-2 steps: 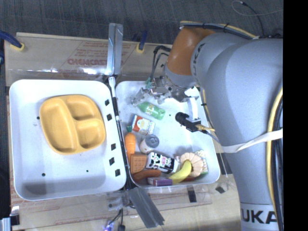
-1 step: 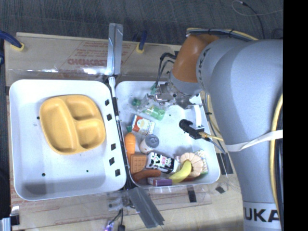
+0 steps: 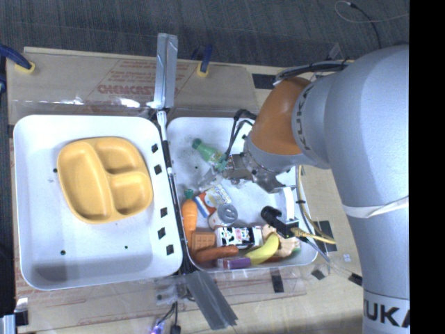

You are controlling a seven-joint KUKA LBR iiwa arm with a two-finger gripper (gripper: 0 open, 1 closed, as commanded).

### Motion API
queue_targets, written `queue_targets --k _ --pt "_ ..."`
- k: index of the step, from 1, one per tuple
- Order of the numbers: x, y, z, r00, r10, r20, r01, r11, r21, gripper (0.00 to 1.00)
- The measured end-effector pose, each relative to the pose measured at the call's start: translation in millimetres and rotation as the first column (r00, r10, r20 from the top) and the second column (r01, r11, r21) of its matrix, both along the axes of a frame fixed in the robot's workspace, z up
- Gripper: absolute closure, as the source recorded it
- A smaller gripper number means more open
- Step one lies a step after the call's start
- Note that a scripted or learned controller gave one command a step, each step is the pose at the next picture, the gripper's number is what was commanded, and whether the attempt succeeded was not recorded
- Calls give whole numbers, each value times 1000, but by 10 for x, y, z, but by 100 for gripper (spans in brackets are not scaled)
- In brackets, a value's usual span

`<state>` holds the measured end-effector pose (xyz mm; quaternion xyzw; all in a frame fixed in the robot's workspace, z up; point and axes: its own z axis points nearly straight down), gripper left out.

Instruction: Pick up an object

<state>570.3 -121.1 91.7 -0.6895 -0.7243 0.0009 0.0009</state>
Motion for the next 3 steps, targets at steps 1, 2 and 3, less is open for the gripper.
queue_targets --k 1,2,3 --pt "-561 -100 -8 996 94 -1 -94 996 2 0" --pt "-150 251 -3 999 48 0 -48 999 0 0" --pt "-157 244 88 999 52 -3 -52 999 0 100"
